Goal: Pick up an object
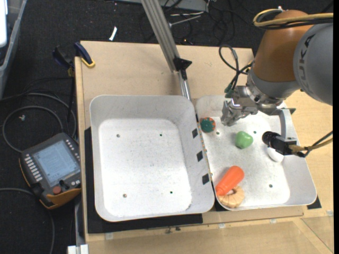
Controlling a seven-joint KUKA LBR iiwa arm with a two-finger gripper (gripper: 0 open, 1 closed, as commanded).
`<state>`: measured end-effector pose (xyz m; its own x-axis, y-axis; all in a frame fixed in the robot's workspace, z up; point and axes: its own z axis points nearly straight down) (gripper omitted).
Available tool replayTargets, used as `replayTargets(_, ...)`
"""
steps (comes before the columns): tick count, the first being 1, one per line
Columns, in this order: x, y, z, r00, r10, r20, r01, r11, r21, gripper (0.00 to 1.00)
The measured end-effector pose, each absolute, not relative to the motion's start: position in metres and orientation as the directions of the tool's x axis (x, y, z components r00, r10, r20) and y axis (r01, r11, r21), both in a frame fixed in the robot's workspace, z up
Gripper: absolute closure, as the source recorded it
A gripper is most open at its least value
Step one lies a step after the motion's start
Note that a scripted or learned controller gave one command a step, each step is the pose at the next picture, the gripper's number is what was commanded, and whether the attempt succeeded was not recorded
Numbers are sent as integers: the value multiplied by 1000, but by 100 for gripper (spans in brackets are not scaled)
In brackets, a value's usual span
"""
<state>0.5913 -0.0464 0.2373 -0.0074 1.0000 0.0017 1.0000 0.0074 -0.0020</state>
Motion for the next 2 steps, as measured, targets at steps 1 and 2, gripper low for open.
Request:
replayTargets(1,574,4,246,-9,1000,2,1000,9,-2,100)
replayTargets(2,558,57,233,-9,1000,2,1000,9,-3,100)
